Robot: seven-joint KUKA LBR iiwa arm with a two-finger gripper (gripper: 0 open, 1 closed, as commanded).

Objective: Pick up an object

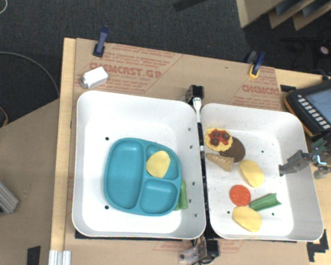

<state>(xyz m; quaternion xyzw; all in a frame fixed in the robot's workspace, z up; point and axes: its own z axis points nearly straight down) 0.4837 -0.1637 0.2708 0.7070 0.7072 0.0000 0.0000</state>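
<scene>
Tool (295, 163) right of yellow piece (252, 172), apart.

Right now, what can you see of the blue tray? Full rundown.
The blue tray is a teal, plastic-looking divided plate with rounded corners and three compartments: one large at the view's left, two smaller at its right. It lies flat in the left bin. A yellow piece sits in its upper right compartment. Something green lies against its right edge.

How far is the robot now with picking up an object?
Done: nothing looks lifted. In hand: the gripper is at the right bin's right edge, with no object between its fingers. Left: reach one, such as the red disc or green piece, grasp and lift it.
</scene>
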